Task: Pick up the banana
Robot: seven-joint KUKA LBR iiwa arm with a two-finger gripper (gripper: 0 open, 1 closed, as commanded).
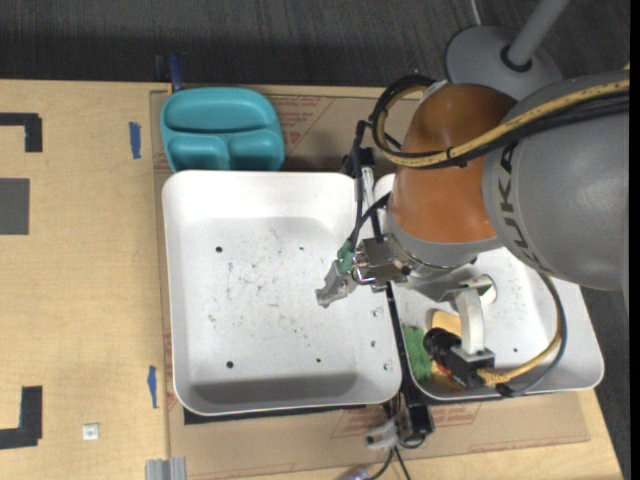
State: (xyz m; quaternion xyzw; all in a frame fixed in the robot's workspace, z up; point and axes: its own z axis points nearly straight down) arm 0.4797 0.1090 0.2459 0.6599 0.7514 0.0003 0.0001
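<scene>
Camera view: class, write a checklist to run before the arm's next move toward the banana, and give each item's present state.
1. Banana located: cannot tell. A yellow patch in the right bin, under the arm, may be it.
2. Tool above that patch: not ok. The tool hangs over the left bin, near its right edge.
3. Right bin open to view: not ok. The arm covers most of it.
4. Teal tray out of the way: ok. It sits behind the left bin, outside both bins.
</scene>
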